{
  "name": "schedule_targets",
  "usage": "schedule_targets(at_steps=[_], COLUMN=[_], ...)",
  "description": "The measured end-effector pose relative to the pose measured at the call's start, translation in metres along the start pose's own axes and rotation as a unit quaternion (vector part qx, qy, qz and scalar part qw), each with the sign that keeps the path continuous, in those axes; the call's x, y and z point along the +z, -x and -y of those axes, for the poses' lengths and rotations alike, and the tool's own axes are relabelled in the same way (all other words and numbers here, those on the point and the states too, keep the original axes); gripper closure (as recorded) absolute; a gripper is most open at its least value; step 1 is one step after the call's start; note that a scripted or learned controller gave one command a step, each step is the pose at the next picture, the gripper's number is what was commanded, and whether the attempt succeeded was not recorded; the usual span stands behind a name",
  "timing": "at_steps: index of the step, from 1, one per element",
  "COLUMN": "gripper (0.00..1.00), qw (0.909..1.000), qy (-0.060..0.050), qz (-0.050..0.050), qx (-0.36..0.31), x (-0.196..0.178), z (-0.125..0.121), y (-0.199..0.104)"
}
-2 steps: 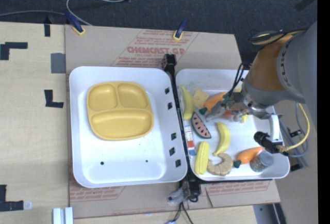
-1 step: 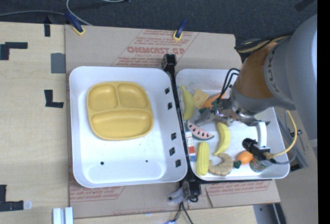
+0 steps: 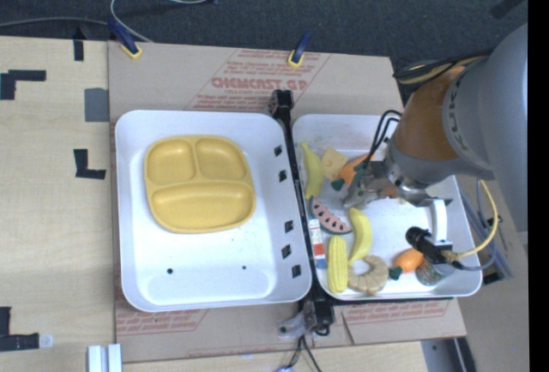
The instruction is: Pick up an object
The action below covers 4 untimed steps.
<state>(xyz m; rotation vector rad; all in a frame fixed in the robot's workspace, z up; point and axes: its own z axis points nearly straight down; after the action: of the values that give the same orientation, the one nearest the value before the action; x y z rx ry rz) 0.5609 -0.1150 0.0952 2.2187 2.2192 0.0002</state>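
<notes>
The right bin (image 3: 459, 216) holds several toy foods. Along its left side lie a yellow-green piece (image 3: 312, 169), a watermelon slice (image 3: 329, 216), a corn cob (image 3: 338, 264) and a banana (image 3: 362, 233). Near the front sit a tan lumpy piece (image 3: 371, 278) and a small orange fruit (image 3: 409, 260). My gripper (image 3: 364, 189) reaches down from the right into the bin's middle, just above the banana. It is right beside an orange piece (image 3: 352, 166) and a small green bit (image 3: 338, 184). The wrist hides what lies under it.
The left bin (image 3: 137, 250) carries a yellow divided plate (image 3: 201, 183) in its back half. A black divider (image 3: 293, 190) runs between the bins. The grey arm (image 3: 480, 113) covers the right bin's back right corner.
</notes>
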Motion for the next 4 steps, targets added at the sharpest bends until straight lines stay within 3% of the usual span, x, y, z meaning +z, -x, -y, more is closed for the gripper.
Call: schedule_targets(at_steps=[1,2,3,4], gripper=[0.0,1.0,0.0,0.0], qw=[1.0,1.0,1.0,1.0], qy=[0.0,-0.001,-0.001,-0.001], qz=[0.0,-0.001,-0.001,0.0], qx=[0.0,-0.001,0.0,0.0], x=[0.0,-0.009,-0.009,0.01], z=[0.0,0.0,0.0,0.004], y=[0.0,-0.001,-0.001,-0.001])
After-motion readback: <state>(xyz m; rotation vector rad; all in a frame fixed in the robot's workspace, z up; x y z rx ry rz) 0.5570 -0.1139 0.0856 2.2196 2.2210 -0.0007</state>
